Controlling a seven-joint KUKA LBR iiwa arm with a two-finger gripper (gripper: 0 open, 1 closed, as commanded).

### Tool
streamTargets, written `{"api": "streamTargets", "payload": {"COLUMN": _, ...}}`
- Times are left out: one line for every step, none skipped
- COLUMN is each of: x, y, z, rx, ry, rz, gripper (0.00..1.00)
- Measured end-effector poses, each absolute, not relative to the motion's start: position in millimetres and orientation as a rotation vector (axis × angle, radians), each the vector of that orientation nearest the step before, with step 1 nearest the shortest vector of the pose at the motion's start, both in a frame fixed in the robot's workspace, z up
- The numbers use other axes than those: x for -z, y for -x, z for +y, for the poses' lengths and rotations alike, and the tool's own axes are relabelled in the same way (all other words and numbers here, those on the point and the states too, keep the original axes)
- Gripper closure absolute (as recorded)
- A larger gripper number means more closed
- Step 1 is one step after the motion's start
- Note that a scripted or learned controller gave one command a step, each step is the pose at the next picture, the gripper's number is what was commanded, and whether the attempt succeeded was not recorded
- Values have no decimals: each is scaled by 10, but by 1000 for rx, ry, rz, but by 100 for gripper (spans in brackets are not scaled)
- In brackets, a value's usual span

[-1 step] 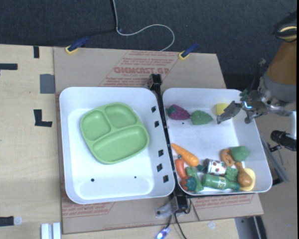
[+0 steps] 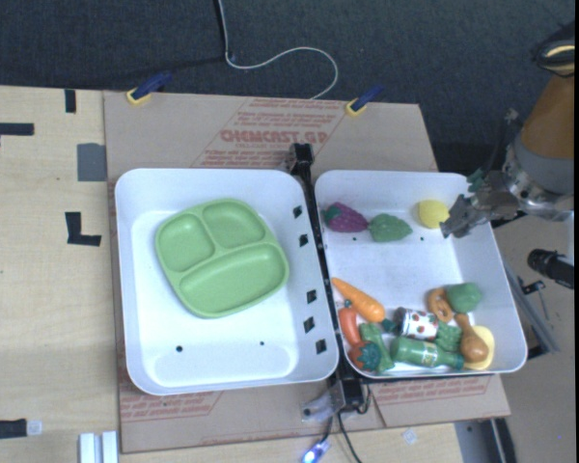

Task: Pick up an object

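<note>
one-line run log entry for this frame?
phase: approach | gripper: over right bin far edge, beside yellow toy | held: nothing visible | green tray: left bin

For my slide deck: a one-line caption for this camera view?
Gripper poised beside a yellow toy in the right bin; green tray in the left.

You see a light-green divided plate [image 2: 222,257] in a white bin [image 2: 140,287], plus a yellow lemon [image 2: 430,212] and orange carrot [image 2: 359,299].

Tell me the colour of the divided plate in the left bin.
Light green; the divided plate shows clearly in the camera view, lying in the left bin.
</note>
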State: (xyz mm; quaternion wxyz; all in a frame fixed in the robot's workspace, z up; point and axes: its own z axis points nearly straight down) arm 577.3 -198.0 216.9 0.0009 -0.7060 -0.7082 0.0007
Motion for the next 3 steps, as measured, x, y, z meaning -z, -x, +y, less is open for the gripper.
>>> {"api": "streamTargets", "payload": {"x": -3315, "y": -5760, "z": -1135, "rx": 13, "ry": 2214, "rz": -2239, "gripper": 100}}
{"api": "streamTargets", "payload": {"x": -3514, "y": -5221, "z": -180, "rx": 5, "ry": 2206, "rz": -2234, "gripper": 100}}
{"api": "streamTargets", "payload": {"x": -4188, "y": -4948, "z": 466, "rx": 10, "ry": 2211, "rz": -2235, "gripper": 100}}
